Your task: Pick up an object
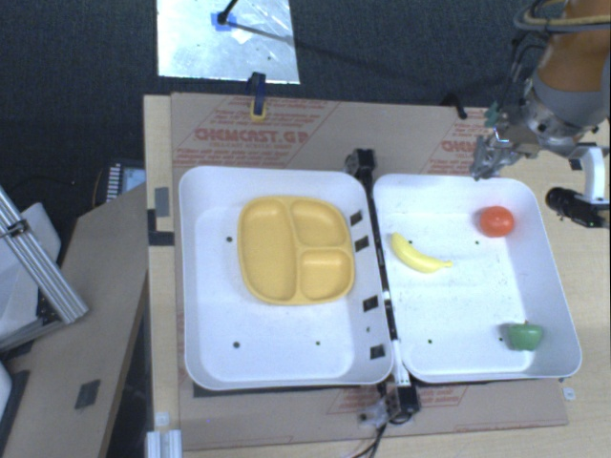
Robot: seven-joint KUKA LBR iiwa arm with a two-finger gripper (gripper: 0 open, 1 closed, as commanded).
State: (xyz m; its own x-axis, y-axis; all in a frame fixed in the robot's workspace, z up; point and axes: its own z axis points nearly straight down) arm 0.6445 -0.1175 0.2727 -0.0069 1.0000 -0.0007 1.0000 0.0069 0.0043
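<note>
While the arm (573,55) leans in from the right, gripper (487,163) hangs over the right bin's (549,256) far edge, nothing between its tips; claw state: cannot tell. Round orange fruit (495,220) near far-right corner, curved yellow banana (418,256) by left edge, green pepper (522,335) near-right corner. Left bin (205,284): glossy yellow three-section plate (294,249).

Grey arm (570,84) with an orange band; dark cables loop beside it — metallic end effector (489,156) below.
</note>
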